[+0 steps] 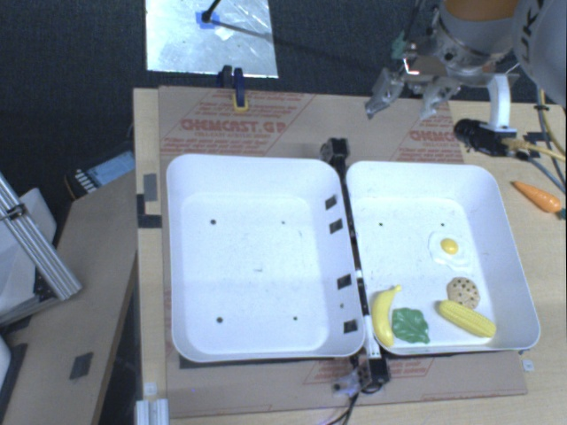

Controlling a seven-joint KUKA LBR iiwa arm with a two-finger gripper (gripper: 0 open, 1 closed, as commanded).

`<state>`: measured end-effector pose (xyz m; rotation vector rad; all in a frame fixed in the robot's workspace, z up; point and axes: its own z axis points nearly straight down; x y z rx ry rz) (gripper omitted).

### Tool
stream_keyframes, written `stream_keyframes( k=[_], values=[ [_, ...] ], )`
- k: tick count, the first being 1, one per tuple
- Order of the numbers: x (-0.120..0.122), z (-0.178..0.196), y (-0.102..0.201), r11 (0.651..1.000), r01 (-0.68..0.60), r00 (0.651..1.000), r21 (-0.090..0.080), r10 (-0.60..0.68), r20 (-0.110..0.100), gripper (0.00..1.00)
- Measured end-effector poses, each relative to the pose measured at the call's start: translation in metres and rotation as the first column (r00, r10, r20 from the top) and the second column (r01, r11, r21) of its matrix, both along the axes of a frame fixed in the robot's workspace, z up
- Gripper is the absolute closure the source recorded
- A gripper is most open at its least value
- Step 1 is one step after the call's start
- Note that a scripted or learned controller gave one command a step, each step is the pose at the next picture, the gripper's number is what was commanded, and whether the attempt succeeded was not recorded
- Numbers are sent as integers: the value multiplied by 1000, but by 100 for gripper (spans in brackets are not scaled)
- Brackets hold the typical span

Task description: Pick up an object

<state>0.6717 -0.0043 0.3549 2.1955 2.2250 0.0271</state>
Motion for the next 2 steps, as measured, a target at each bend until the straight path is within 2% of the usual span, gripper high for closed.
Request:
stream_keyframes(
  k=[1, 2],
  values=[
    [-6, -174, 28, 1000, 6, 999, 0, -6, -36, 0],
    [-40, -33, 67, 1000, 4, 1000, 3, -4, -8, 0]
  ],
)
